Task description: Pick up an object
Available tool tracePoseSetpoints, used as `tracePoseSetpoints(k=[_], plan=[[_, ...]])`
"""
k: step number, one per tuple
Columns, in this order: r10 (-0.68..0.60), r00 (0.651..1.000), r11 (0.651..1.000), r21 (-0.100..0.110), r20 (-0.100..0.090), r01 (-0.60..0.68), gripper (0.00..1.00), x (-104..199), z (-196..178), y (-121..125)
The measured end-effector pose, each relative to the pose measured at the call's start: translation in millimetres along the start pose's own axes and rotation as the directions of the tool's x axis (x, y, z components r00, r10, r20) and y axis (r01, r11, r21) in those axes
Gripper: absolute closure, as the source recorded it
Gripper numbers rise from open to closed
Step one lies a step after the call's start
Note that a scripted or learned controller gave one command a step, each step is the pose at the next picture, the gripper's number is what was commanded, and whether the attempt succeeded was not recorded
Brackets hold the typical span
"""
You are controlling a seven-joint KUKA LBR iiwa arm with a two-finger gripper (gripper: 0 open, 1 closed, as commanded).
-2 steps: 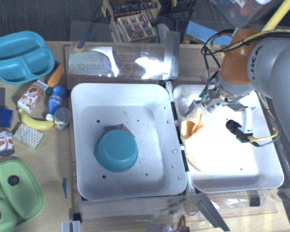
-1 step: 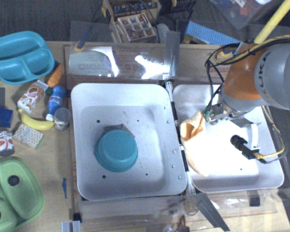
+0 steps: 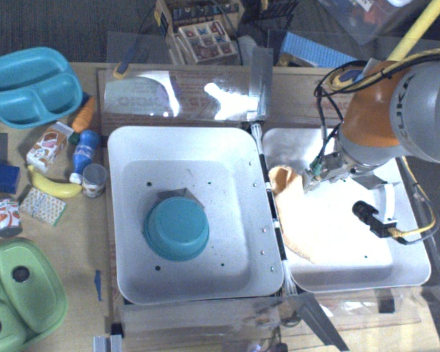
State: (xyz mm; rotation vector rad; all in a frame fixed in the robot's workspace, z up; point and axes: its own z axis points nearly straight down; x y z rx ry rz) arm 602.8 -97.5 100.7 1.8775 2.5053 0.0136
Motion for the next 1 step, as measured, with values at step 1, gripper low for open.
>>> tracePoseSetpoints(k=[1], plan=[[0.001, 1.0, 1.0, 0.0, 0.0, -0.001, 0.0, -0.4, 0.0, -0.2]])
